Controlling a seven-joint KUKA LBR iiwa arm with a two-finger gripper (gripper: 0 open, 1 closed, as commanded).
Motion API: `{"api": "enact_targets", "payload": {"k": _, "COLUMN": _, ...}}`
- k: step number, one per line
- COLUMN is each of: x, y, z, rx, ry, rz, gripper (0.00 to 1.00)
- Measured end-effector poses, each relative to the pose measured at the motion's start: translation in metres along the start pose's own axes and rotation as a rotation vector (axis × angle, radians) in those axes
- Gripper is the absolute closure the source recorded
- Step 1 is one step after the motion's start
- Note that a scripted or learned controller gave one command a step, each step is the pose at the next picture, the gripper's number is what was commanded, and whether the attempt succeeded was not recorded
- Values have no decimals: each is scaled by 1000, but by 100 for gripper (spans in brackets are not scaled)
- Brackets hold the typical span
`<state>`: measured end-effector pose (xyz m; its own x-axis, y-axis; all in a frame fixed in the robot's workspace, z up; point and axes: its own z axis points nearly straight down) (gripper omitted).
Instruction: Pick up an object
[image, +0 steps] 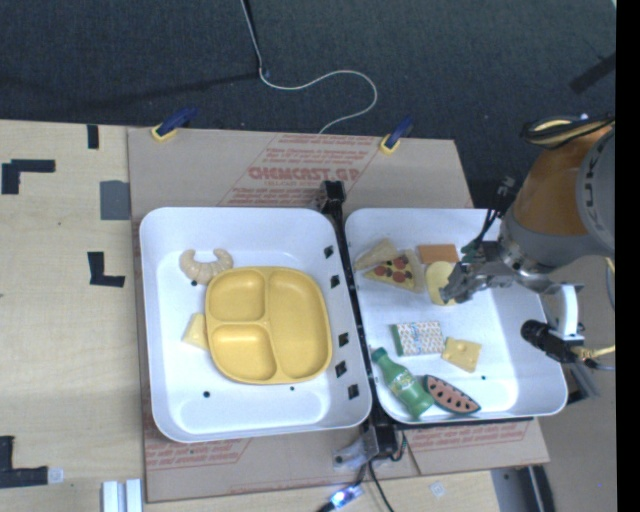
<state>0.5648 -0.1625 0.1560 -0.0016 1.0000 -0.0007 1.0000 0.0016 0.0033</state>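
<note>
Watermelon slice (452, 394) and green bottle (401, 382) sit nearest in the right bin (520, 395), the glossy bottle lying with its cap pointing far-left. Beyond them, a patterned packet (418, 337) and a pale cheese wedge (461, 353). Further on, the gripper (456, 281) hangs low over a rounded yellow piece (437, 279), which sits between a pizza slice (391, 267) on its left and an orange block (437, 254) behind. The left bin (165, 240) carries a yellow divided plate (268, 323), with a curled croissant (203, 263) at its far-left.
</note>
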Motion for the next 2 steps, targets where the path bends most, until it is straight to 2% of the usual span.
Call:
{"api": "enact_targets", "payload": {"k": 1, "x": 0, "y": 4, "z": -63, "rx": -1, "ry": -1, "rz": 0, "gripper": 100}}
{"api": "enact_targets", "payload": {"k": 2, "x": 0, "y": 5, "z": -68, "rx": 4, "ry": 1, "rz": 0, "gripper": 100}}
